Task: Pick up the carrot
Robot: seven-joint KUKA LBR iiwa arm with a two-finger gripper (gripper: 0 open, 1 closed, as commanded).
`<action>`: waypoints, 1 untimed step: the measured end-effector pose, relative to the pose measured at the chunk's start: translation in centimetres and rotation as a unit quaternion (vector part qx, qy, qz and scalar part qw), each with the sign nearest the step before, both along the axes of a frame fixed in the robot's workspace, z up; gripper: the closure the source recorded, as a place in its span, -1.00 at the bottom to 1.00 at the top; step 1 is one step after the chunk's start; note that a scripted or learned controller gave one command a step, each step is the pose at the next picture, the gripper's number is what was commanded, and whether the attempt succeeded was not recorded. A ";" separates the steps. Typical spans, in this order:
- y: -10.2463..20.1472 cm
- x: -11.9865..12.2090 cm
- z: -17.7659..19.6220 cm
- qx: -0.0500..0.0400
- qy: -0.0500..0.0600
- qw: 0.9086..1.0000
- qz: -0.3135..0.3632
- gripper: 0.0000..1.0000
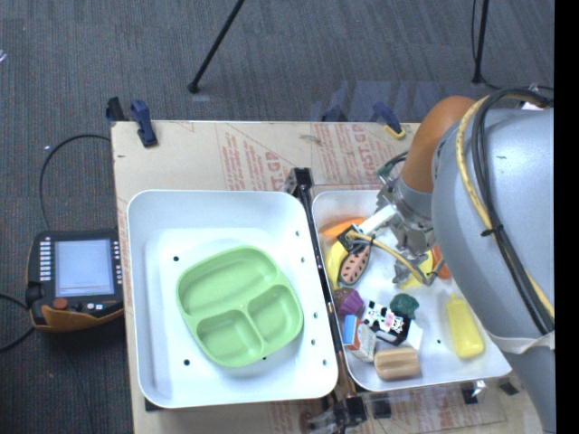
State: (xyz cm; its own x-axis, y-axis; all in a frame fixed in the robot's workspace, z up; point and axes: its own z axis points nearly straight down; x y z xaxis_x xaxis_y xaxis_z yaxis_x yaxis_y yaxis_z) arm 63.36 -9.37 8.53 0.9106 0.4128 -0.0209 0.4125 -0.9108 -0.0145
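From the 1 camera above the counter (208, 156), 2 shallow white bins sat side by side. The left white bin (149, 242) held a light green plastic plate (238, 306) with 3 compartments, lying near its middle. The right white bin (484, 364) was crowded: a yellow banana-shaped toy (336, 260) near its left wall, a purple toy (348, 300) just below that, a black-and-white cow-patterned piece (387, 322), a dark green lump (404, 305), a tan cylindrical block (397, 363) near the front edge and a yellow bottle-shaped toy (464, 327) toward the right wall.

The orange carrot (339, 227) appeared to be the orange shape at the back left corner of the right bin, partly hidden by the arm's tooling; I could not be certain of its outline. The grey arm reached in from the right, and its end effector (412, 265) hung low over the middle of that bin, near the carrot but not clearly on it. How wide it stood could not be told, and nothing was visibly held.

By my judgement the pick was not yet done: the carrot lay in the bin, so the grasp and the lift were both left.
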 end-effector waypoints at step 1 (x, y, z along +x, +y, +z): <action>-0.8 -0.6 0.0 -0.001 -0.007 0.995 -0.100 -1.00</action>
